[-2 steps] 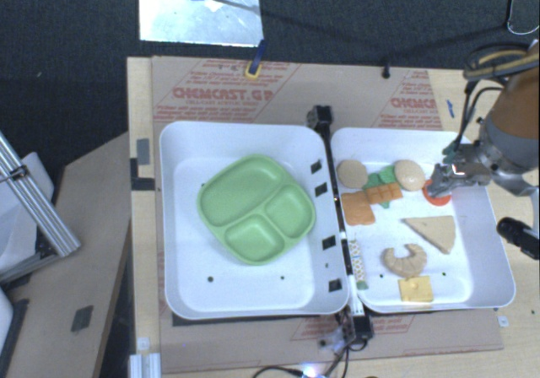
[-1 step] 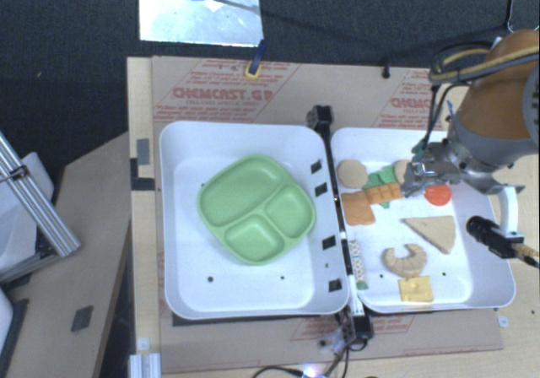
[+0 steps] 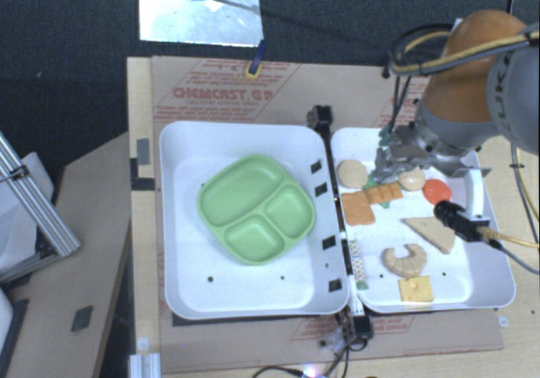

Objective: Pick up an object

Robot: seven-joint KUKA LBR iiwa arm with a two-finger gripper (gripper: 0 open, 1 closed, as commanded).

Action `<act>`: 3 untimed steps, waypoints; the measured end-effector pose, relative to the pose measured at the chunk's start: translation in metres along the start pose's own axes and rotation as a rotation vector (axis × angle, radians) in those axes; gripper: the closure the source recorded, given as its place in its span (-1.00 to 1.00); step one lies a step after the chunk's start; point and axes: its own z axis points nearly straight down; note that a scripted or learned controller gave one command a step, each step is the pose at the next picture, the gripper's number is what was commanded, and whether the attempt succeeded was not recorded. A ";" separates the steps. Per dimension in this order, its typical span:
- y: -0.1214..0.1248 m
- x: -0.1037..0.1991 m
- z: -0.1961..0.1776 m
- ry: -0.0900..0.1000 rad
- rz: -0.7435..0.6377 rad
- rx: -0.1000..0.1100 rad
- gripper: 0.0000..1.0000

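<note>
Since my claw (image 3: 390, 167) hangs right over the orange cracker (image 3: 381, 195), I'd go straight down; its grip I cannot tell.

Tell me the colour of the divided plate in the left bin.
Light green; the divided plate shows in the camera view.

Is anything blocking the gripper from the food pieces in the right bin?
Nothing visible does. The gripper hangs low in the right bin, right over the orange waffle piece, with the round bun beside it. The arm's own bulk hides part of that corner, so I cannot be sure of contact.
</note>
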 end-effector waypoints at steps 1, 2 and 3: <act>0.013 0.050 0.012 0.000 0.001 0.002 1.00; 0.017 0.085 0.002 -0.001 0.003 0.002 1.00; 0.001 0.073 0.002 -0.002 0.011 0.005 1.00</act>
